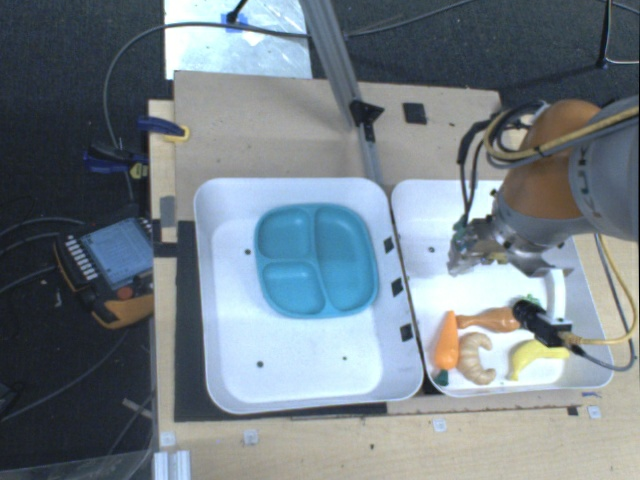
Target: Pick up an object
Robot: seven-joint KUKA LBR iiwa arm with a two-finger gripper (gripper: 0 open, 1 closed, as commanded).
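Note:
The right bin (pixel 425 218) holds several toy foods near its front. An orange carrot (pixel 446 341) stands on end at the front left. A tan curved piece (pixel 478 358) lies beside it, and a yellow banana (pixel 527 357) lies further right. A pale orange long piece (pixel 488 318) lies just behind them, with a bit of green (pixel 531 303) past its right end. My gripper (pixel 464 251) hangs over the middle of the right bin, behind these foods and apart from them. Nothing shows in its grasp.
The left bin (pixel 230 348) carries a blue divided plate (pixel 316 259) in its back half. A grey pole (pixel 334 48) slants up from the bench behind the bins. Tools and cables lie on the floor to the left.

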